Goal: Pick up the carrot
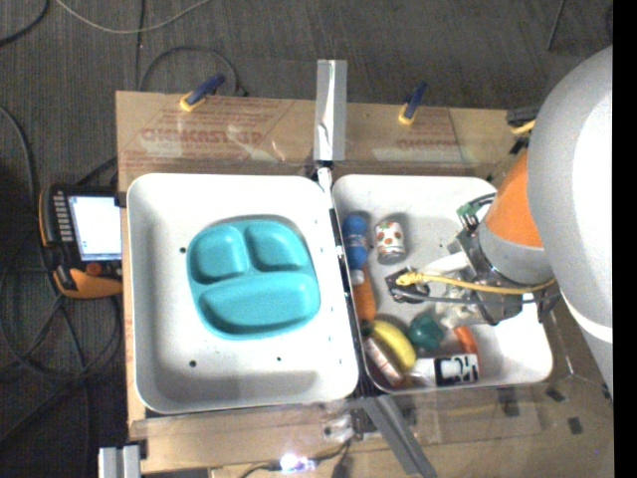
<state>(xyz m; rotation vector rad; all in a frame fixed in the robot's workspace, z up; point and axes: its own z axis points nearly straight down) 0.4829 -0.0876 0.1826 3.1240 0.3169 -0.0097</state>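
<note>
so the carrot (365, 298) is lying against the right bin's (518, 364) left wall, well left of the hand (476, 289), can't tell its grip.

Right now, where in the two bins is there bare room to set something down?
The left bin has bare floor around the teal tray, widest along its near edge. In the right bin, the far strip behind the small cup is free. Its near-left corner is crowded: carrot, yellow fruit.
</note>
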